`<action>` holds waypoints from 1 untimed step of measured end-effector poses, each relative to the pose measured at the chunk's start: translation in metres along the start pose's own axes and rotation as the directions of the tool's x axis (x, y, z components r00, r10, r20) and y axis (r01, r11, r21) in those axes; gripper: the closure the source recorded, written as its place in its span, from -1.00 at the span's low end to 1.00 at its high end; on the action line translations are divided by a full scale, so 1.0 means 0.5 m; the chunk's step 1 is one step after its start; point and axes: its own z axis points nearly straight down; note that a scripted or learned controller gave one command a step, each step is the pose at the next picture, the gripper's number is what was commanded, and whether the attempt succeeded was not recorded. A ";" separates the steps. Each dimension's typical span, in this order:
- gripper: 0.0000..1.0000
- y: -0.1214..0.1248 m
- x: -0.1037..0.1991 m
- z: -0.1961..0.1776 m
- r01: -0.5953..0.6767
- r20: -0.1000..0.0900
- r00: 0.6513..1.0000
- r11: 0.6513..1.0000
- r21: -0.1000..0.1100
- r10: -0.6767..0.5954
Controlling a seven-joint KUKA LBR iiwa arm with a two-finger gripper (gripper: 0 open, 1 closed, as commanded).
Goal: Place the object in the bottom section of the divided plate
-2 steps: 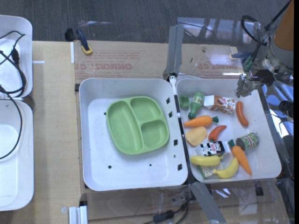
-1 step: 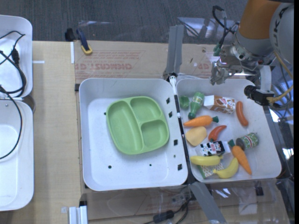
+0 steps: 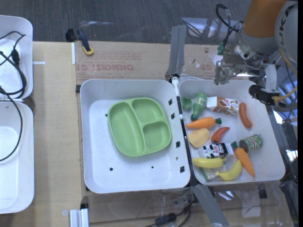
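Observation:
A green divided plate (image 3: 138,126) lies in the left bin (image 3: 94,141), with one long section on its left and two smaller ones on its right; all three are bare. My gripper (image 3: 222,78) hangs over the back left corner of the right bin (image 3: 272,126), open with nothing between its fingers. Just below and to its left in the bin lie a green bottle (image 3: 199,103) and a small juice carton (image 3: 226,106). Toy foods fill the right bin: a sausage (image 3: 245,115), a carrot (image 3: 203,123) and a red chili (image 3: 220,134).
Further forward in the right bin lie a pale yellow piece (image 3: 199,137), a cow-patterned carton (image 3: 215,150), two bananas (image 3: 208,162), a second carrot (image 3: 245,161) and a green can (image 3: 251,143). A metal divider (image 3: 176,56) stands between the bins. Cables lie at the far left (image 3: 12,79).

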 end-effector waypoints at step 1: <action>1.00 0.033 -0.123 -0.190 -0.070 -0.004 0.998 0.998 -0.005 0.070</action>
